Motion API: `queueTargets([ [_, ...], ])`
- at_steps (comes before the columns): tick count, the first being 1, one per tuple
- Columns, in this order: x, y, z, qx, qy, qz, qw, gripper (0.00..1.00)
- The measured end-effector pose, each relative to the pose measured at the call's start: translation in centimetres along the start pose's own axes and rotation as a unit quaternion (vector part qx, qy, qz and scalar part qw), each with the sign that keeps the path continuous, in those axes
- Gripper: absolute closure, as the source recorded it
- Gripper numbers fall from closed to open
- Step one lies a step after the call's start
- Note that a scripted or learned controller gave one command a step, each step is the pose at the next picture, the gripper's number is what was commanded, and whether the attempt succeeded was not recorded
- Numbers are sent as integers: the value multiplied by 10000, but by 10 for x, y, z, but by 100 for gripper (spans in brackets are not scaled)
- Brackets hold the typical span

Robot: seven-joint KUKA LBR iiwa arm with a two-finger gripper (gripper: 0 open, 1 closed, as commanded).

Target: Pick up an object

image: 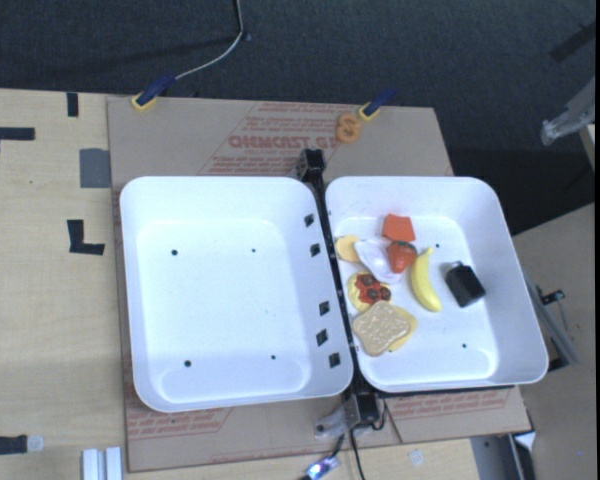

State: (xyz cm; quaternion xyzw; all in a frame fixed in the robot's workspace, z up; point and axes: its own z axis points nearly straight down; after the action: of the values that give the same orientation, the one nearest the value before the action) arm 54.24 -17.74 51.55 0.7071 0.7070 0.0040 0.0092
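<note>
The right bin (pixel 500 268) holds several small items. A yellow banana (pixel 423 281) lies near its middle, with a black block (pixel 464 284) just to its right. An orange-red block (pixel 398 228) sits toward the back, and a red strawberry-like piece (pixel 401 257) lies below it beside a white piece (pixel 373 259). A slice of toast (pixel 384 328) rests at the front left, with a round yellow piece with dark red spots (pixel 367 290) above it.
The left bin (pixel 145 268) adjoins the right one along a row of black clips (pixel 325 278). Both stand on a cardboard sheet (pixel 270 138). A grey fixture (pixel 570 118) juts in at the upper right.
</note>
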Motion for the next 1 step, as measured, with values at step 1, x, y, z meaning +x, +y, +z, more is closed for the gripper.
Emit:
queueTargets([
  [1,2,1,0,85,17,-11,10000,100],
])
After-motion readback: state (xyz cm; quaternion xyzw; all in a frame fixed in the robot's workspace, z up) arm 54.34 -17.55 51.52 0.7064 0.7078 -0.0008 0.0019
